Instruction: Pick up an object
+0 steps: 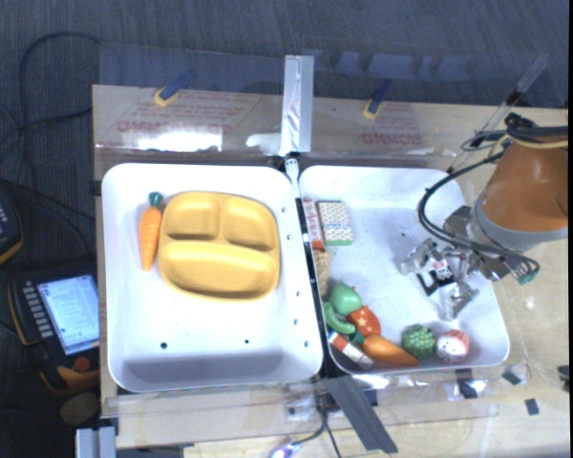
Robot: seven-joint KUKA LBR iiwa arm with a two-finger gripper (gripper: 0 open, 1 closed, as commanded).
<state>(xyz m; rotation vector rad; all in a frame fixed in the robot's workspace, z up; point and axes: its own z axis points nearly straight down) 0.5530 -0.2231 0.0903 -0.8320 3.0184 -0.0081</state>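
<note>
Arm: we see the grey arm (525, 194) with its orange band entering from the right, over the right bin.
Gripper: we place the gripper (446, 273) low above the right bin's floor; its metal fingers look spread, with nothing between them.
Right bin: smooth white plastic (382, 208), shallow, with rounded corners.
Toy heap: we count a cluster along the near edge (all glossy plastic food): a green leafy piece (344, 301), a red piece with a star (365, 321), an orange carrot (390, 350), a knobbly green ball (419, 339) and a white and red ball (452, 345).
Carrot axis: its long axis runs left to right, its tip pointing right toward the green ball.
Small box: we see a patterned rectangular box (335, 222) lying flat near the divider, long axis running away from us.
Left bin: white (124, 332), holding a yellow divided tray (220, 243) with three rounded compartments.
Second carrot: an orange carrot with green top (150, 232) lies just left of the tray, its tip pointing toward us.
</note>
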